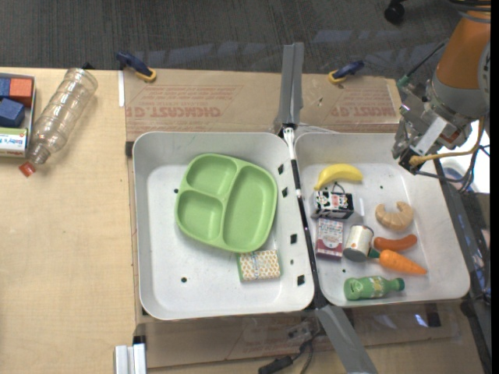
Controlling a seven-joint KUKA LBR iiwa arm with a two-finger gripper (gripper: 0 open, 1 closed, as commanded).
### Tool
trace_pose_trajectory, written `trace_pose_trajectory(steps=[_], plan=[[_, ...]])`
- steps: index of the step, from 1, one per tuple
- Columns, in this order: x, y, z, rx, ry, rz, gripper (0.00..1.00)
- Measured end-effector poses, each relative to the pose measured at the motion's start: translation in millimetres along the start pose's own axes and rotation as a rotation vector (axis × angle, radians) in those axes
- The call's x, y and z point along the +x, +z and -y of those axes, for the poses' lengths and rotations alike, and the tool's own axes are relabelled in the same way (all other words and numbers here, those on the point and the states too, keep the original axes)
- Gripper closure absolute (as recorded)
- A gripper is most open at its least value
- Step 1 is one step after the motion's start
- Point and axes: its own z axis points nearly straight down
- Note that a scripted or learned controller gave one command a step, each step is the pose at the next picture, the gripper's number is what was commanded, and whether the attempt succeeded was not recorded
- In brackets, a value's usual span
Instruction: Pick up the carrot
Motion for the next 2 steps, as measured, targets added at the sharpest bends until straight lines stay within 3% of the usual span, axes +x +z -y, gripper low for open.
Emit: trace_pose_trajectory(steps=[1,2], plan=[[-54,-31,-36,-0.001,-0.068,0.001,1.00],[-38,-64,-51,-0.001,-0.203,0.001,1.00]])
